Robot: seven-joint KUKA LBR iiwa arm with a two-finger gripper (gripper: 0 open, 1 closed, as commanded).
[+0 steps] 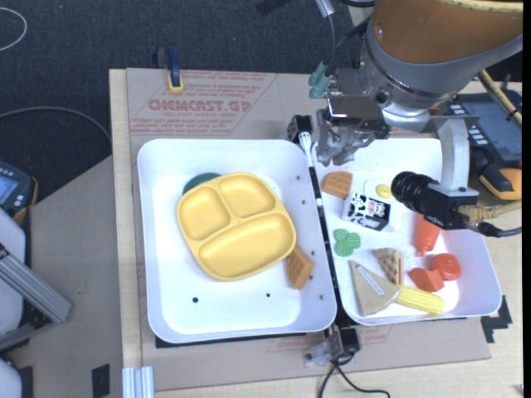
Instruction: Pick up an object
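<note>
My gripper (pixel 340 146) hangs over the far left corner of the right bin (pixel 491 284), just above a small orange-brown bread piece (pixel 337 183). Nothing is seen held in it. Beside the bread lie a black-and-white spotted block (pixel 367 209) and a small yellow piece (pixel 382 191). Nearer the front of that bin are a green broccoli (pixel 347 240), a pizza slice (pixel 388 264), a grey wedge (pixel 369 290), a corn cob (pixel 420 300), a red tomato (pixel 447 265) and an orange carrot (pixel 426 235).
The left bin (pixel 151 222) holds a yellow divided plate (pixel 236 235) lying on a dark green item (pixel 199 181), with a brown waffle piece (pixel 300 269) at its right. A black cylinder (pixel 415 191) on the arm overhangs the right bin. Cardboard lies under both bins.
</note>
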